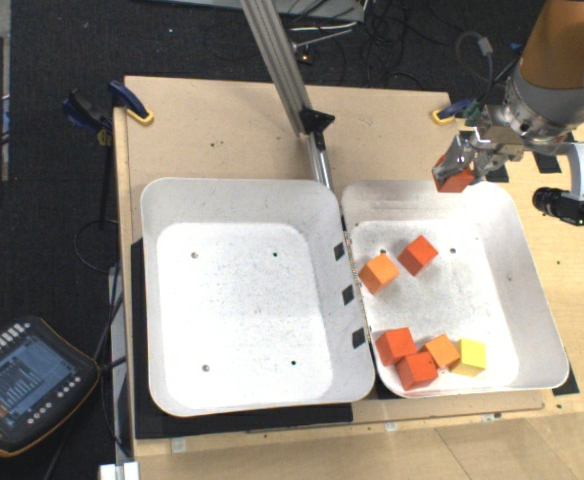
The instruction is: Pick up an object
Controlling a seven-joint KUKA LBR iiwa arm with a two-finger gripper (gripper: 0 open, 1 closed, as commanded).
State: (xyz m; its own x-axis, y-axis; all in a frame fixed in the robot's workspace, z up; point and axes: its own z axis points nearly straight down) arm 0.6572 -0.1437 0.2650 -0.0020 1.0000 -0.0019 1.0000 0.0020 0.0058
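Precariously, the grey two-finger gripper (459, 171) clasps a small red-orange cube (455, 179) above the right white bin's (532, 298) far rim, where slight slippage could drop it outside.

Arm (562, 38) cut by top edge — pendant (22, 383) by left.

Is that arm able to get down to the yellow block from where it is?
Probably yes. The yellow block lies uncovered near the right bin's front edge, an orange block close against it. But the gripper already seems to hold a red block.
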